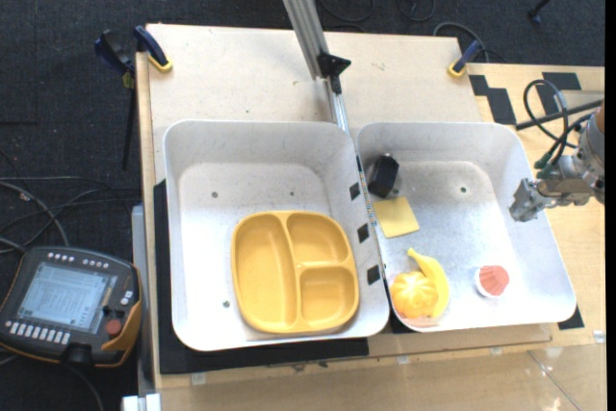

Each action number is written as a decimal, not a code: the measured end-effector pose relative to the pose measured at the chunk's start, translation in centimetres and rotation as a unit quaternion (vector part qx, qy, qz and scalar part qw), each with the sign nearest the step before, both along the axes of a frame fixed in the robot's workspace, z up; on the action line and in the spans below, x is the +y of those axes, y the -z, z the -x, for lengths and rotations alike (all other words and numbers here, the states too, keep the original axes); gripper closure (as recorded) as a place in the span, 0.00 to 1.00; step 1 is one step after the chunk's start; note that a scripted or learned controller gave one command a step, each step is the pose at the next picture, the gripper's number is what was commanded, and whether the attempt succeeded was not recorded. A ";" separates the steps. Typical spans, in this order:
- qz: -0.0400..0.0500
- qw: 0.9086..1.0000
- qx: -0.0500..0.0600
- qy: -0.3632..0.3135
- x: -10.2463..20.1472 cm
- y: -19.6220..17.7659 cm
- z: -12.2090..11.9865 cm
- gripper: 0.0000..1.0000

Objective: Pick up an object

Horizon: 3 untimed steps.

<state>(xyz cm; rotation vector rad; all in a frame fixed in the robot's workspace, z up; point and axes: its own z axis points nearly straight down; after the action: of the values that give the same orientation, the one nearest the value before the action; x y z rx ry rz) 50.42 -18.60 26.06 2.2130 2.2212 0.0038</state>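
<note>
The right bin [500, 149] holds a black object [384, 174] near its left wall and a flat yellow square [397, 217] just below it. At the front sit a banana [432, 274] and an orange [414, 295] on a small white dish. A small red-topped round piece [493, 280] lies at the front right. My gripper [530, 202] is at the right rim of this bin, far from the objects, and nothing is visible in it.
The left bin [192, 159] contains a yellow divided tray [294, 270]. A metal pole [298, 0] slants down toward the wall between the bins. A teach pendant [67, 303] lies on the floor at left. Yellow clamps [154, 53] hold the bench corners.
</note>
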 end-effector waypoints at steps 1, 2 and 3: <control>-0.002 1.000 0.002 -0.002 5.0 -0.5 -0.3 1.00; -0.002 1.000 0.003 -0.003 10.5 -0.9 -0.8 1.00; -0.002 1.000 0.004 -0.003 16.4 0.1 -0.4 1.00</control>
<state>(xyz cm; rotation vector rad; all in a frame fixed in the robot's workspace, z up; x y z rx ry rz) 50.85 -2.21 25.94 2.2131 2.2327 0.0000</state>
